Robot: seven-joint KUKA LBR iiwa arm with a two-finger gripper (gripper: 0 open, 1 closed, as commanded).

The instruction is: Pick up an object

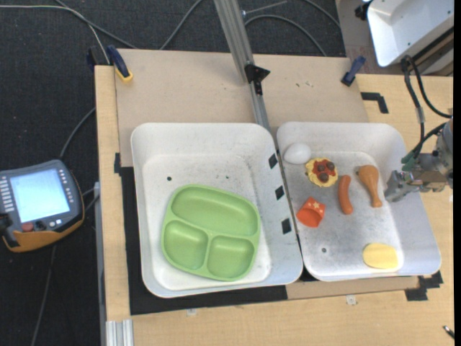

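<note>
Gripper (400, 186) at right bin (425, 244) edge, finger state indeterminable, nothing seen held; left bin (144, 150): green tray (210, 232); right bin pickables: yellow piece (381, 256), drumstick (370, 183), sausage (346, 194), red cup (311, 212); risk: crowded items, likely nudged aside.

Bright, even light from overhead; shadows are soft and short. The white bins (216, 139) come close to washing out, and the egg (297, 152) nearly blends into its bin. Focus is fair, slightly soft and grainy. The pendant screen (36, 193) glows pale.
</note>
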